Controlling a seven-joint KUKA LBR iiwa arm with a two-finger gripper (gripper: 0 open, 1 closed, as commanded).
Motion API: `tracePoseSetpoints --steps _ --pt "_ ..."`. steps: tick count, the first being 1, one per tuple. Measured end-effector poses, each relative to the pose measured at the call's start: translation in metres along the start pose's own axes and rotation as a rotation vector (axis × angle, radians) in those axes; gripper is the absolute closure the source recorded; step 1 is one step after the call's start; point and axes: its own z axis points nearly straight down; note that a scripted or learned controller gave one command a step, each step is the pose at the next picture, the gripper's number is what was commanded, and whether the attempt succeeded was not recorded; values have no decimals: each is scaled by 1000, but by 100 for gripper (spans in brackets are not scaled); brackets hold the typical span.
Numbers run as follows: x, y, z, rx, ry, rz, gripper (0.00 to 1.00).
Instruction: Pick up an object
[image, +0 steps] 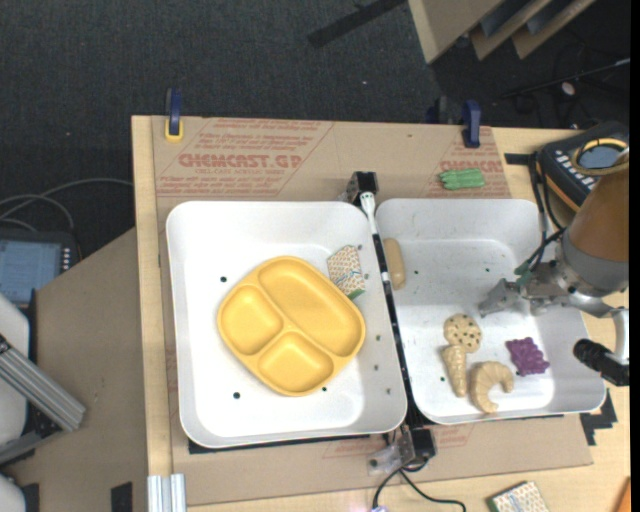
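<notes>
The right bin (440, 225) holds several toy foods. A round speckled cookie (461, 330) lies near its middle, with a tan cone-shaped piece (456, 368) just below it. A croissant (490, 385) sits at the front, and a purple bunch of grapes (527, 355) lies to the right. A tan roll (394, 262) rests against the bin's left wall. My gripper (503, 296) hangs low over the right bin, above and right of the cookie, and I see nothing in it.
The left bin (200, 400) carries a yellow divided plate (290, 325) and a small patterned object (346, 268) at the plate's upper right. A green item (461, 179) lies on the bench behind the right bin. The arm (605, 235) covers that bin's right side.
</notes>
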Motion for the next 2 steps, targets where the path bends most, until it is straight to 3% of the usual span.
tracePoseSetpoints --steps 1,2 --pt "115 30 11 0 5 -13 0" --pt "83 -50 -22 7 1 4 0"
